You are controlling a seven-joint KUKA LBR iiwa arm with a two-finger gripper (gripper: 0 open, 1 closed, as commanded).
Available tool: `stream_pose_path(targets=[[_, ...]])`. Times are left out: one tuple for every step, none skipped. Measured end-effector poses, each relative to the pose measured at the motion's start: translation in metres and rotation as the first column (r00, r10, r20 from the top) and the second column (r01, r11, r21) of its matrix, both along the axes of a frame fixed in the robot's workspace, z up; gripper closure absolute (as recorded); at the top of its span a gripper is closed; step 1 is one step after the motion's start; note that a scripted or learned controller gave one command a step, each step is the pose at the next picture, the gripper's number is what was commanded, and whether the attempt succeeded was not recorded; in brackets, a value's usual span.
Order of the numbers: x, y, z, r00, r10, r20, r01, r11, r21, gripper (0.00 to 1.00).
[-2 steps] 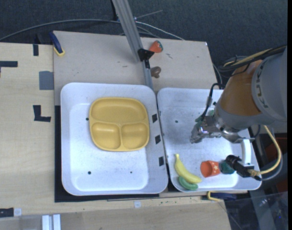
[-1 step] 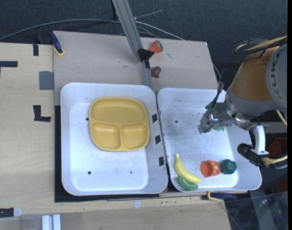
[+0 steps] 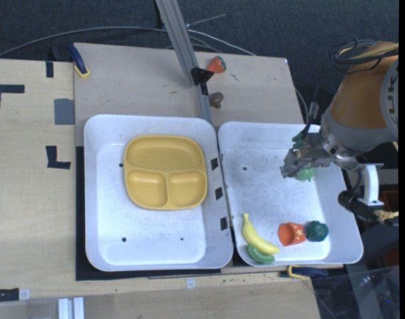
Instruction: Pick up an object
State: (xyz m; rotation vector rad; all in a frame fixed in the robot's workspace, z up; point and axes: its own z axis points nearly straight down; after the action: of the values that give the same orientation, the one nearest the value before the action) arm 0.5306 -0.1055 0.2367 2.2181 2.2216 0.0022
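My gripper (image 3: 297, 167) hangs over the right bin (image 3: 255, 145), in its upper right part. A small pale green object (image 3: 306, 175) shows right at the gripper's lower end and is partly hidden by it. Whether it is held or lies on the bin floor I cannot tell. Along the bin's front edge lie a yellow banana (image 3: 255, 234), a green piece (image 3: 261, 256) beside it, an orange cup (image 3: 291, 234) on its side and a dark teal ball (image 3: 316, 230).
The left bin (image 3: 103, 198) holds a yellow divided plate (image 3: 166, 171). A grey pole (image 3: 179, 28) with a clamp rises behind the bins, with small orange (image 3: 217, 64) and brown (image 3: 216, 100) items near it. The arm's orange-banded wrist (image 3: 362, 105) overhangs the right bin's right wall.
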Motion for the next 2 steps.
stream_pose_path(targets=[[0.019, 0.053, 0.008, 1.000, 0.006, -0.003, -0.006, 1.000, 0.002, 1.00], [0.039, 0.099, -0.008, 1.000, 0.005, -0.005, -0.005, 1.000, 0.001, 1.00]])
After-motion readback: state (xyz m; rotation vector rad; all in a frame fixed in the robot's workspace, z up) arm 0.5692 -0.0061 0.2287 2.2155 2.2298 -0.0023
